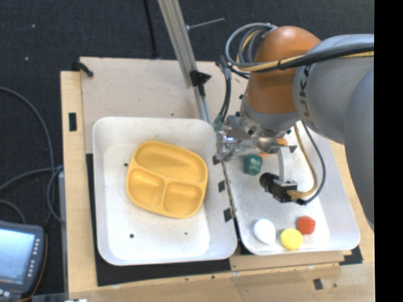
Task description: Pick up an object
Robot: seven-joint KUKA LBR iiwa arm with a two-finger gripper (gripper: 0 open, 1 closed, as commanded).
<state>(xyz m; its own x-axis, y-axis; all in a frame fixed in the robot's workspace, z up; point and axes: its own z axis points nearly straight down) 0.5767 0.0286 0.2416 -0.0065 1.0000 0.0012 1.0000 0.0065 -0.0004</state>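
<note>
In the right bin a small green object lies near the left wall. Along the front of that bin sit a white ball, a yellow ball and a small red object. My gripper hangs under the orange wrist band at the bin's back left, over the wall shared by the two bins. It is just up and left of the green object. Nothing shows held in it.
A yellow divided plate lies in the middle of the left bin. A slanted aluminium rail rises behind the bins. The grey arm covers the back right of the right bin.
</note>
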